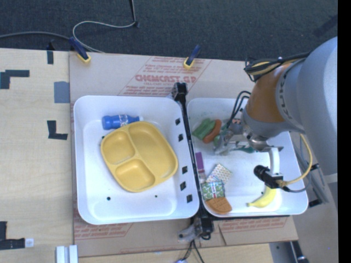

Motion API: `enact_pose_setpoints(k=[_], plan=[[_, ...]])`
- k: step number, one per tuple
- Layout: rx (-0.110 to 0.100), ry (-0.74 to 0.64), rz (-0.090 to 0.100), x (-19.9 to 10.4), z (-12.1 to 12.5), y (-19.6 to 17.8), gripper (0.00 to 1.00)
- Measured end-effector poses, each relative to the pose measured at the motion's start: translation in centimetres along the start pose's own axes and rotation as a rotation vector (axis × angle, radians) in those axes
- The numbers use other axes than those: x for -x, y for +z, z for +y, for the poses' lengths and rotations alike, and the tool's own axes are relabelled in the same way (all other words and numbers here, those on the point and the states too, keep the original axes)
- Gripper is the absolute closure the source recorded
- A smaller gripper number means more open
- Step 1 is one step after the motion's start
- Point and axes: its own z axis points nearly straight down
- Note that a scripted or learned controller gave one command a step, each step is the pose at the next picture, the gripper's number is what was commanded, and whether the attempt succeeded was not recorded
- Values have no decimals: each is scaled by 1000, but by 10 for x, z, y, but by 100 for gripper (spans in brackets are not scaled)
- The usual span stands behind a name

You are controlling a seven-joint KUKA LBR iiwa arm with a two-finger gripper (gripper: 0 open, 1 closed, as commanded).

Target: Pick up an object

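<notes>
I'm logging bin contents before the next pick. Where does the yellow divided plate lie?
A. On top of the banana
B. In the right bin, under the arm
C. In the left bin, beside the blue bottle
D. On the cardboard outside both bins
C: the yellow divided plate lies in the left bin, just below the blue bottle.

Bench (33,147) bearing 2 white bins (88,201)

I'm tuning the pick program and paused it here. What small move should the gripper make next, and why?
Probably a short descent. The gripper hangs low in the right bin, just beside the green piece and orange piece near the divider. Nothing shows between its fingers, so it should settle over one of those two pieces before closing.
</notes>
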Motion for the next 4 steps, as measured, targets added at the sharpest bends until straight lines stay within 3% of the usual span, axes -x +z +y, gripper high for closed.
enact_pose_setpoints(k=[1, 2, 3, 4], plan=[[0, 0, 0, 0, 0, 0, 0], [-1, -1, 1, -1, 0, -9, 100], [-2, -1, 1, -1, 0, -9, 0], [-3, -1, 3, -1, -1, -18, 100]])
